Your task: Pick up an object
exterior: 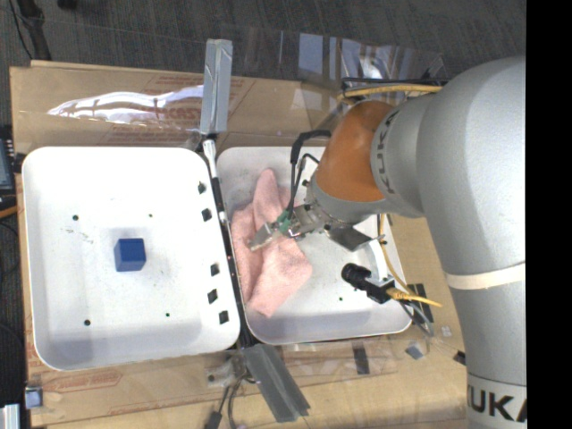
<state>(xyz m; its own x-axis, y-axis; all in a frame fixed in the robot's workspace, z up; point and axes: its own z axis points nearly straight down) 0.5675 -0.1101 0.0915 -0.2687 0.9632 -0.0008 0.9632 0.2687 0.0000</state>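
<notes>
The large grey arm (474, 177) reaches in from the right side of the camera view and bends down over the right shallow white plastic bin (349, 315). Its orange band (349, 164) sits just above the wrist, which is angled downward and to the left. The tool (265, 236) points toward the divide between the two bins and sits low over a crumpled pink cloth (273, 275), at or very near the cloth's surface. From this angle I cannot tell whether the tool is wide or narrow, nor whether it has any of the fabric.

The cloth lies along the left side of the right bin, close to its wall. A small blue cube (130, 254) sits alone on the floor of the left shallow white plastic bin (89, 320), well apart from the tool. Both bins rest side by side on the brown cardboard-covered bench (54, 83).
</notes>
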